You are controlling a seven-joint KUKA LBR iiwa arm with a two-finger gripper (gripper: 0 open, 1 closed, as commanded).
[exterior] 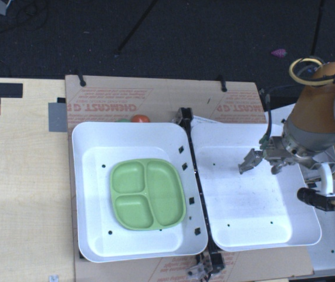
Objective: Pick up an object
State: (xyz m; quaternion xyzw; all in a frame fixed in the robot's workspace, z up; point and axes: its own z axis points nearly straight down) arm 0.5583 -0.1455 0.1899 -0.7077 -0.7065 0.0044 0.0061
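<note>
A light green divided plate (pixel 148 194) lies flat in the left bin (pixel 91 157), a little right of its middle. My gripper (pixel 261 167) hangs over the right bin (pixel 243 228), near its upper right part, far from the plate. Its two fingers (pixel 247 163) are spread apart, so it is open, and nothing sits between them. The orange-banded wrist (pixel 315 107) rises behind it at the right edge.
A small red-orange object (pixel 139 119) pokes up just behind the left bin's back rim, on the cardboard sheet (pixel 155 101). Black clips (pixel 186 117) join the two bins along the middle divider. A wooden bench top (pixel 20 187) lies to the left.
</note>
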